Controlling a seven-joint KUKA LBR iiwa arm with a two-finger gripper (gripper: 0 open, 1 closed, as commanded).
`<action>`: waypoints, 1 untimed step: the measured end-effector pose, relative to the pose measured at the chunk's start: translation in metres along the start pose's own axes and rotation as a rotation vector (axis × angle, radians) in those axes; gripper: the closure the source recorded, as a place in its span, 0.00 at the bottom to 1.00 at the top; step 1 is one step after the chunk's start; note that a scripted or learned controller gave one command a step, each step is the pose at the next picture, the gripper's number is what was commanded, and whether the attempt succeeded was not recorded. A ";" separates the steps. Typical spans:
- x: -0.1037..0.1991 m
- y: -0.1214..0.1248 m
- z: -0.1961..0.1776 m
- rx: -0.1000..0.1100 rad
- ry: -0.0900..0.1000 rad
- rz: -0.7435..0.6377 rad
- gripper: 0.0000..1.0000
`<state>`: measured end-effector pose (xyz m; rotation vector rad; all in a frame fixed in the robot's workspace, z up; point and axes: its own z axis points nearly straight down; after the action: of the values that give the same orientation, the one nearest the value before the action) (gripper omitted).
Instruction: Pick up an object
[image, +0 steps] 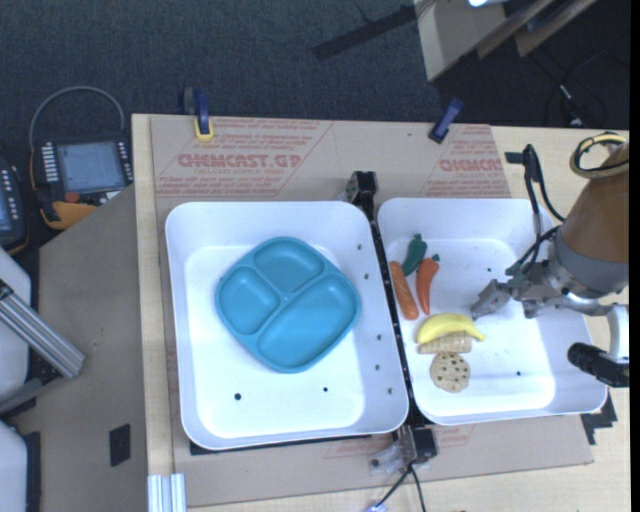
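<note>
So the counter (150, 300) carries two shallow white bins. The left bin (200, 400) just has a big blue divided plate (288, 302), smooth plastic, three compartments, lying flat. The right bin (520, 390) has all the grabbable stuff bunched along its left side: two glossy orange carrots (405, 290), a curved yellow banana (448, 328), a cracker-looking slab under it, and a round speckled cookie (450, 372). My pincer (492, 300) hangs just right of the banana, holding nothing; can't tell if it's spread or pressed together.

Grey arm (590, 265), orange band, black cable, seemingly grey metal jaws
</note>
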<state>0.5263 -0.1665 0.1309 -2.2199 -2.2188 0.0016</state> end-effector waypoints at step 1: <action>-0.003 0.005 0.041 -0.018 -0.007 0.003 0.00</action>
<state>0.5314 -0.1691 0.0900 -2.2353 -2.2284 -0.0112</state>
